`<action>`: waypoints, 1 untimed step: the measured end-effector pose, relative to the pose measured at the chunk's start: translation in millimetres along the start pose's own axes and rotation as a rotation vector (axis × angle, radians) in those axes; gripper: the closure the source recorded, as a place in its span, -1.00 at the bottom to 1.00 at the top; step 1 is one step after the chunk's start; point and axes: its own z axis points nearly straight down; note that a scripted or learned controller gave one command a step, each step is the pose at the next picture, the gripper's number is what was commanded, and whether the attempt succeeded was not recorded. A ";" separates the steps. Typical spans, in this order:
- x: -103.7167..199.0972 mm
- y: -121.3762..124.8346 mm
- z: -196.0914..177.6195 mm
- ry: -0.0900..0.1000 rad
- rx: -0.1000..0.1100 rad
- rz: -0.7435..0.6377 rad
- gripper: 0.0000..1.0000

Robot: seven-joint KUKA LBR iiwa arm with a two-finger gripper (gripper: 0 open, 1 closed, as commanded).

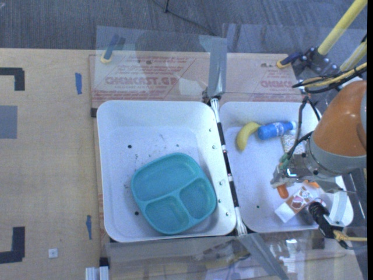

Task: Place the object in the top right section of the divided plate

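You were at the pick: the gripper (284,177) hovered right of the divided plate (173,192), over small packets (297,200); finger state unclear; next, close, then carry left

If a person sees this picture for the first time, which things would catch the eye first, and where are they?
The teal divided plate stands out most, lying alone in the left bin. Next comes the arm's orange band at the right edge, with the gripper low over the right bin. In that bin's far part, a yellow banana lies beside a blue bottle, and some small packets sit near the gripper.
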 end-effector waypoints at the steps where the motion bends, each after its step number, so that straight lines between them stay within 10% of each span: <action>1: 54.9 110.0 -126.2 -0.001 0.001 0.115 1.00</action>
